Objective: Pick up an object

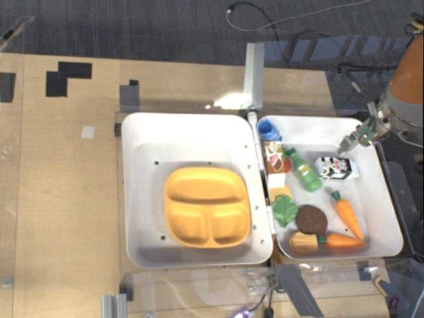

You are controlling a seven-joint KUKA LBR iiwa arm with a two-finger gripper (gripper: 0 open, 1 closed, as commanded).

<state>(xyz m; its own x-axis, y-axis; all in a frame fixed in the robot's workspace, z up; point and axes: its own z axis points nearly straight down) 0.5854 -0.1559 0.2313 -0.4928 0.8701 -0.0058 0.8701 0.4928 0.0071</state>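
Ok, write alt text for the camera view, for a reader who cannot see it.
A robot arm's gripper hovers over the right bin, near a small black-and-white carton among toy foods: two carrots, a green bottle, a brown patty. The left bin holds a yellow divided tray.

You are looking at a robotics laboratory test cell. The pale wooden surface (59,197) carries two shallow white bins (192,128) fixed side by side, with aluminium framing (254,71) bolted at the rear. Black marker patches (66,77) sit on the surface, a loose cable (265,18) runs across grey carpet (132,12), and the bins hold plastic toy food (311,204) and a yellow divided tray (207,205).
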